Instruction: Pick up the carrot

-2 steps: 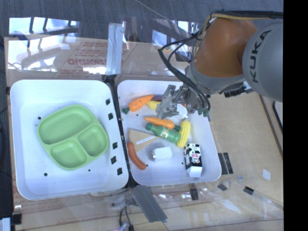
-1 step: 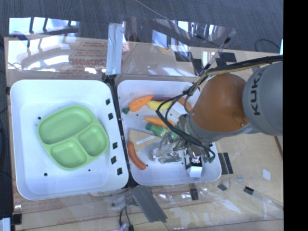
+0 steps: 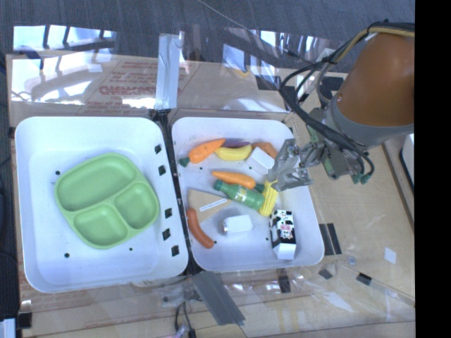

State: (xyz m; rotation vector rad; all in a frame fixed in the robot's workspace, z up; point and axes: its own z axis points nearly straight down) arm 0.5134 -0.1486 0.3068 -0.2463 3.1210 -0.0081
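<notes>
The carrot (image 3: pixel 208 149), orange with a green top, lies at the back left of the right bin (image 3: pixel 304 239), pointing towards the bin's left wall. My gripper (image 3: pixel 280 169) hangs over the right side of that bin, above a yellow corn cob (image 3: pixel 268 198) and a white piece (image 3: pixel 260 159). It is open, with nothing between its fingers, and stands about a hand's width to the right of the carrot.
Around the carrot lie a yellow banana (image 3: pixel 237 152), a second orange piece (image 3: pixel 234 179), a green bottle (image 3: pixel 239 193), a red sausage (image 3: pixel 199 229), a white block (image 3: pixel 237 224) and a cow-print carton (image 3: pixel 283 232). The left bin (image 3: pixel 35 259) holds a green divided plate (image 3: pixel 106 200).
</notes>
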